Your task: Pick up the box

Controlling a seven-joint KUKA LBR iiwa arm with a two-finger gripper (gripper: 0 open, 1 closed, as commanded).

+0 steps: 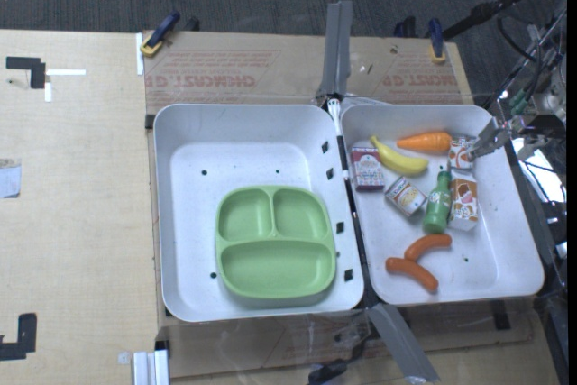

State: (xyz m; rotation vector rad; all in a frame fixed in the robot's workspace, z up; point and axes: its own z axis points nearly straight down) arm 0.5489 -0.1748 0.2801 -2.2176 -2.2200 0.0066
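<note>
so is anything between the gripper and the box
Yes. The gripper sits at the right bin's far right edge; the box lies at its left side. The banana, carrot and a small carton lie between them.

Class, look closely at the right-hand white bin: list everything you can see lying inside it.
The right bin holds a banana, carrot, small box, can, green bottle, carton and two sausages. Another packet sits partly covered by the gripper.

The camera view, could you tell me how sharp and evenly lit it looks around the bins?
Camera view: soft even light, faint shadows inside the left bin; the green plate is fairly sharp; the small box label is too blurred to read; the gripper looks hazy.
</note>
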